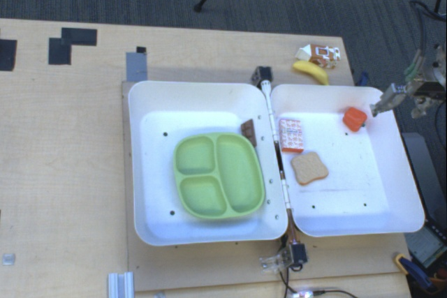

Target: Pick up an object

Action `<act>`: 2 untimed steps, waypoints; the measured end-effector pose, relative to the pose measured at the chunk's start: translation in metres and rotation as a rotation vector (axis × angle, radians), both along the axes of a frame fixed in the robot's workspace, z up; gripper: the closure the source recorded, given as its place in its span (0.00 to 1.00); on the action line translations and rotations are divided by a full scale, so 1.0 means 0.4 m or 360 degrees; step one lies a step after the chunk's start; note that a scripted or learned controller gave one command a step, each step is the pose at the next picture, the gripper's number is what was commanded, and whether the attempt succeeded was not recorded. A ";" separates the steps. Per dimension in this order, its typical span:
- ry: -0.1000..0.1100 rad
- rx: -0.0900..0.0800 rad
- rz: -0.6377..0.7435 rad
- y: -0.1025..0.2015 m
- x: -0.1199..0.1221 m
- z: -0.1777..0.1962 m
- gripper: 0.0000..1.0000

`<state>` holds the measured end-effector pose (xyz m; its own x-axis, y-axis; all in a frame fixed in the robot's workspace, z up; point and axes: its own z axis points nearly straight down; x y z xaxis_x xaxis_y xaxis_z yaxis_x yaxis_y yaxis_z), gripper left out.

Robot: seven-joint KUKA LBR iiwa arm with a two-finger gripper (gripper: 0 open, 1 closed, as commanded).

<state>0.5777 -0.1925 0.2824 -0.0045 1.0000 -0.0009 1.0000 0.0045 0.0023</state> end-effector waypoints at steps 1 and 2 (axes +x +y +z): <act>0.0004 0.0002 -0.0003 -0.034 -0.091 -0.261 0.00; -0.0006 0.0000 -0.0005 0.057 -0.223 -0.490 0.00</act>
